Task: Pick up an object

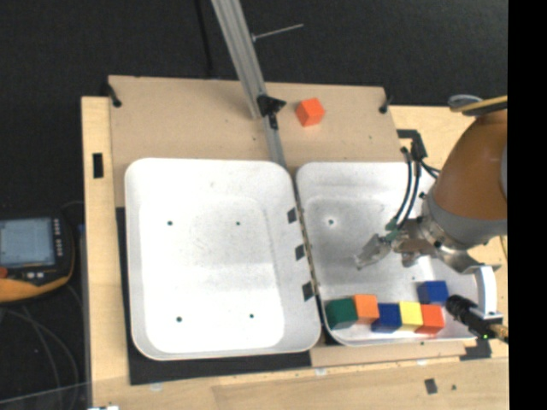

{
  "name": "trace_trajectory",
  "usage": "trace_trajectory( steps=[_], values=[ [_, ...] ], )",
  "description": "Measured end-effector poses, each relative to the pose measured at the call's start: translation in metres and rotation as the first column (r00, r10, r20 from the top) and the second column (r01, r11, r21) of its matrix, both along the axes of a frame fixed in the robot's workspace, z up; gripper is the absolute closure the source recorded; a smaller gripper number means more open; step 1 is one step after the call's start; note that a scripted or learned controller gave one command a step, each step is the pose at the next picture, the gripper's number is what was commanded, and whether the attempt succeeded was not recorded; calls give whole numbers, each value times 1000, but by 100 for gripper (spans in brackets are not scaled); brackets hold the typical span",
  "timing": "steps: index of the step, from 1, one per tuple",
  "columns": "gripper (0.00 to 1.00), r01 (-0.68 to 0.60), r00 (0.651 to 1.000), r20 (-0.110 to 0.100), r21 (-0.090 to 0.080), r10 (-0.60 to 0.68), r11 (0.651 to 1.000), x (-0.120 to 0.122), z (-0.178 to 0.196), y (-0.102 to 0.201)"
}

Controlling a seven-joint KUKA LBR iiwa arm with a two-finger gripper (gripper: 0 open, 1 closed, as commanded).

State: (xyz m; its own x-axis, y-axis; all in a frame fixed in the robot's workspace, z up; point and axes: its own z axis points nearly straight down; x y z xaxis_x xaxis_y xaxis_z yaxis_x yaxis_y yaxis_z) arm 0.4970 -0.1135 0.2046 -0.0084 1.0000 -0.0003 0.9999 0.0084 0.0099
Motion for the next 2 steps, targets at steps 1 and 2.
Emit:
trace_trajectory(
  steps=[1,2],
  values=[
    [0,11,1000,-7,-2,-11,1000,8,-109,-37],
    [0,8,1000,-6,-1,-8,1000,22,-106,-42]
  ],
)
